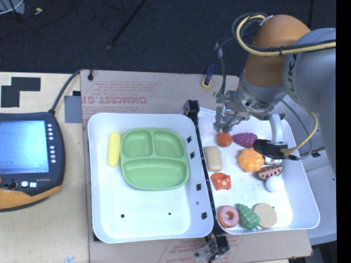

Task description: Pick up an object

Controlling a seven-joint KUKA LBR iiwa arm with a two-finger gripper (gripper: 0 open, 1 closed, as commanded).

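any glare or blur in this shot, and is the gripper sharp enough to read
Camera view: even, soft lighting, with the right bin bright white but not blown out; the toys stay crisp with faint shadows; the gripper is dark and slightly soft, so its fingers are hard to read; the floor beyond is dim.

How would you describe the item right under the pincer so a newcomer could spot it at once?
Start at the right-hand white bin, the one crowded with toy food. Near its far edge, the pincer hangs just above a small round orange-red piece. It sits left of the purple grape bunch and above the tan bread roll, and is smaller and redder than the orange pumpkin-like toy.
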